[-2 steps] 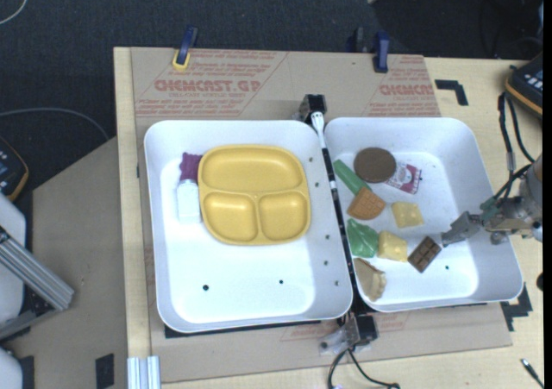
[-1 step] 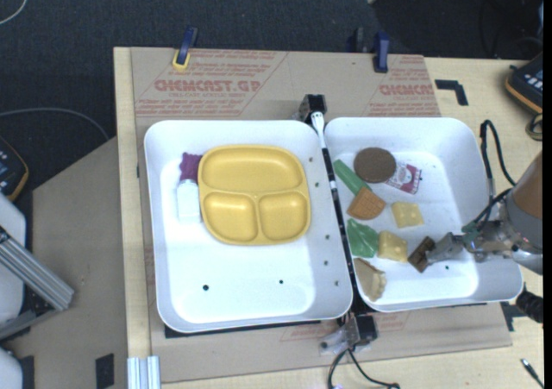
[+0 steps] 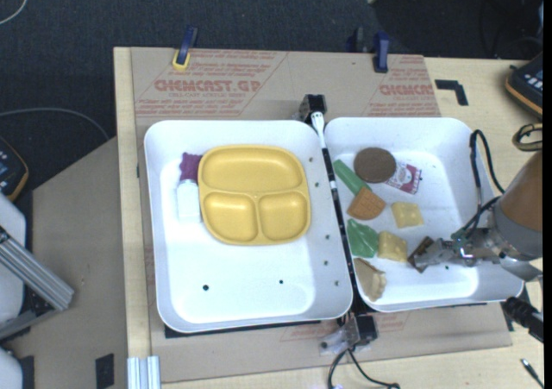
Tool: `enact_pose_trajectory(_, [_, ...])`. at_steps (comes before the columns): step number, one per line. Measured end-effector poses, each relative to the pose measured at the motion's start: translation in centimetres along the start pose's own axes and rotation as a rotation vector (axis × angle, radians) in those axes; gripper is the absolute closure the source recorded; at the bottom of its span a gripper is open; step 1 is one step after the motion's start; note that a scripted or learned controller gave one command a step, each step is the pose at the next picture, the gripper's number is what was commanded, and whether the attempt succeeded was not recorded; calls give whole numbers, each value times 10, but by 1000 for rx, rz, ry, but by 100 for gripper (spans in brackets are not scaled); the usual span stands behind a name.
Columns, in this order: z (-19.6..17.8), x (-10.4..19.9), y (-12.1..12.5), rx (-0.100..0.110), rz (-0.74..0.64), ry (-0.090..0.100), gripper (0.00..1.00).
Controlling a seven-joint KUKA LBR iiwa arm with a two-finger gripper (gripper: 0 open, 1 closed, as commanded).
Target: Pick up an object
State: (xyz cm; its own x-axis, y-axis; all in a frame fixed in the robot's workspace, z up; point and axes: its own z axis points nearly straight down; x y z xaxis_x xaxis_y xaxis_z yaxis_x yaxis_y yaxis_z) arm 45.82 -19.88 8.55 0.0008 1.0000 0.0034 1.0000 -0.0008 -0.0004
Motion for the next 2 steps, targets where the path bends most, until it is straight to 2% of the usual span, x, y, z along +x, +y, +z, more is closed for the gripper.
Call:
enact_pose_trajectory(1, [-13, 1, 2, -7, 0, -1, 100])
enact_pose_trajectory(2, [-71, -1, -6, -6, -1, -7, 100])
